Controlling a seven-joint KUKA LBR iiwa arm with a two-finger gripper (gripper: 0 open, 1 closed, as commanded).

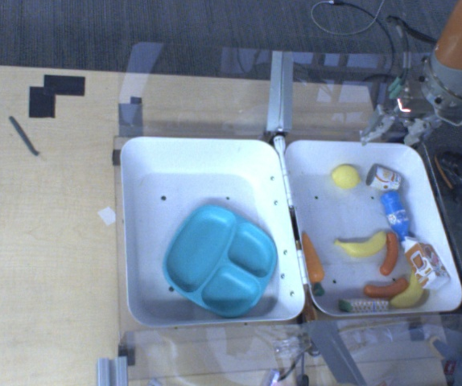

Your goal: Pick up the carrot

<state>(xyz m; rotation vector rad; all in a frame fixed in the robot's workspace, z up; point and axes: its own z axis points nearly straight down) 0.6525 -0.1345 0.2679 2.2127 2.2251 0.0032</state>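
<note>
The carrot [312, 260] is orange and slim. It lies lengthwise against the left wall of the right bin [448, 215], towards the front, with its tip pointing away from me. My gripper [397, 129] hangs over the back rim of that bin, far from the carrot and up and to its right. Its fingers [375, 129] are spread apart with nothing between them.
In the right bin lie a lemon [345, 176], a small can [383, 177], a blue bottle [394, 213], a banana [361, 246], two sausages [390, 253], and a carton [426, 265]. A blue divided plate [220, 260] sits in the left bin [146, 215].
</note>
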